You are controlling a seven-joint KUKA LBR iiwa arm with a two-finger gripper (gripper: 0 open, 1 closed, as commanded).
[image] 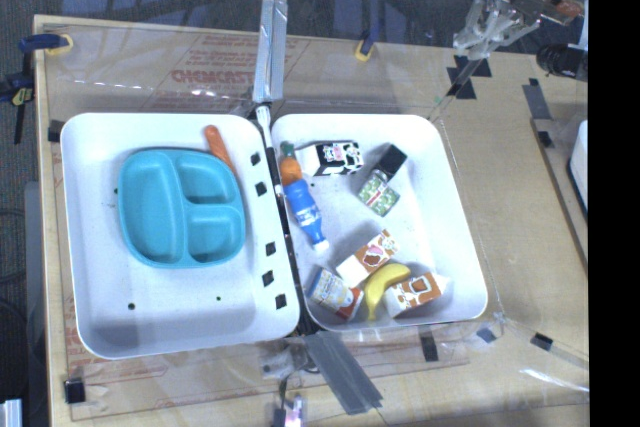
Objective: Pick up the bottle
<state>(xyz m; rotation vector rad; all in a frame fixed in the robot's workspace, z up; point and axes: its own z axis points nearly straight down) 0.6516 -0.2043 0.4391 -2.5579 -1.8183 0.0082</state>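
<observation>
Bottle: the blue bottle (pixel 303 205) with an orange cap lies on its side in the right bin (pixel 455 215), hard against that bin's left wall, cap toward the far edge and base pointing toward the middle of the bin.

Gripper: the gripper (pixel 478 37) hangs above the bench beyond the right bin's far right corner, well apart from the bottle; at this slant and size I cannot tell how wide it stands.

Neighbours: a small black-and-white cow-print carton (pixel 336 157) sits just beside the cap end; a green-labelled bottle with a dark cap (pixel 381 183) lies toward the bin's centre; a banana (pixel 381 283) and several small cartons crowd the near edge.

Left bin: the left bin (pixel 95 215) holds a blue divided plate (pixel 183 207) and what looks like a carrot (pixel 217 145) near its far right corner (none of it bears on the task).

Step in hand: reaching over to the bottle, not yet begun in earnest, by my reading.

How to do it well: come down over the bottle's midsection, clear of the cow-print carton; set the fingers across the bottle's narrow width, not along its length; allow for the wall, since the finger on that side has little room and may catch the rim.

Risk: a round body lying flat can roll or squirt out sideways.
</observation>
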